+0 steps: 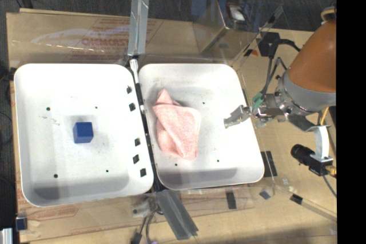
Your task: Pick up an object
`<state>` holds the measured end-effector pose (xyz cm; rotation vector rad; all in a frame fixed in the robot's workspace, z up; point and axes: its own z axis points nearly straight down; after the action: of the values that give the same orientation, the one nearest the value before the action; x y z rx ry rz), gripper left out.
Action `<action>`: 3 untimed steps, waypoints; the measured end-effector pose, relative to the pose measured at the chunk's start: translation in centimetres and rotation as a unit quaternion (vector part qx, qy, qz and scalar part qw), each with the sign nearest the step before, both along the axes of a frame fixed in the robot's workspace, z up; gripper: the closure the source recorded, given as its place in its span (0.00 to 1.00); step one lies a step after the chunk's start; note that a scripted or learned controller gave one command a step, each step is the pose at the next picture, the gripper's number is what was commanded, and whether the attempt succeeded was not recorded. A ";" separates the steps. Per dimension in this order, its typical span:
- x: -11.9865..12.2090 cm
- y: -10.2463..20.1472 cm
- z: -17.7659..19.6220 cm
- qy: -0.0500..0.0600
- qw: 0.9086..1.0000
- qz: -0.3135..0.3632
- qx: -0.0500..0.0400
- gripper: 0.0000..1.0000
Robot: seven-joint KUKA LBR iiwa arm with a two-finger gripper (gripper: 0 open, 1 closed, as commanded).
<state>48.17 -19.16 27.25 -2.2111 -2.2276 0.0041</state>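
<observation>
pink cloth (176, 128) beside gripper (235, 118)

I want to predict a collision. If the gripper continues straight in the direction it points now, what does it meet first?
The gripper points leftward over the right bin, so it would probably meet the pink cloth first. Its height above the bin floor is unclear.

Two bins are set side by side on the worktop (51, 31). A cube (83, 132) lies in the left bin (34, 83), near its middle. A cloth (176, 130) lies in the right bin (223, 80), toward its left side. The gripper (235, 118) is placed over the right bin's right edge.
</observation>
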 end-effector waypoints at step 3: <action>11.6 5.2 -17.6 -0.004 0.997 0.074 0.000 0.00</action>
<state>59.75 -14.00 9.61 -2.0448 -2.3904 -0.0046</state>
